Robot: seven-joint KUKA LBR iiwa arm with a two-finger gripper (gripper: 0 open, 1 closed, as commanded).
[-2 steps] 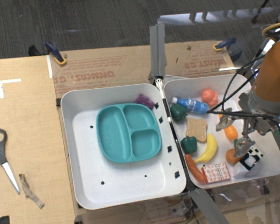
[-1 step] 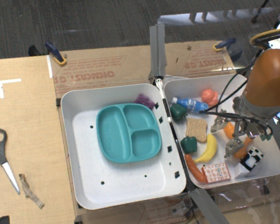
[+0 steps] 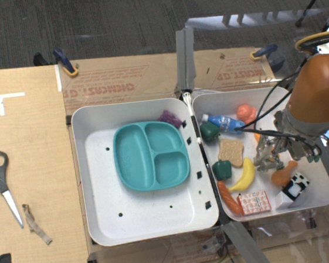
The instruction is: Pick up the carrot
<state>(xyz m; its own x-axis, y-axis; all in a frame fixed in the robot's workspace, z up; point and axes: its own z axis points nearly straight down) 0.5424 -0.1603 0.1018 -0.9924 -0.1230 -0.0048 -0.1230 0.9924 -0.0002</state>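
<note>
Apparently mid-task: hand [image 3: 269, 158] low in the right bin [image 3: 325, 198], among the toys, with the carrot [image 3: 284, 174] lying just beside and below it, not lifted. Grasp and lift still to do. Cannot tell whether open or closed; fingertips lost in wires and clutter.

The 2 shallow plastic bins [image 3: 93, 183] are white. In the left bin lies a teal plastic divided plate [image 3: 151, 155], with a small purple item [image 3: 171, 119] at its far edge. The right bin holds a yellow toy banana [image 3: 244, 176], a tan slice of toy bread [image 3: 231, 150], an orange toy carrot [image 3: 284, 174], a clear bottle with a blue label [image 3: 222, 122], a red-and-white patterned carton [image 3: 254, 202], and a black-and-white blocked toy [image 3: 296, 186]. The arm's rounded band [image 3: 320, 89] is orange. The bench [image 3: 35, 190] is pale wood.
</note>
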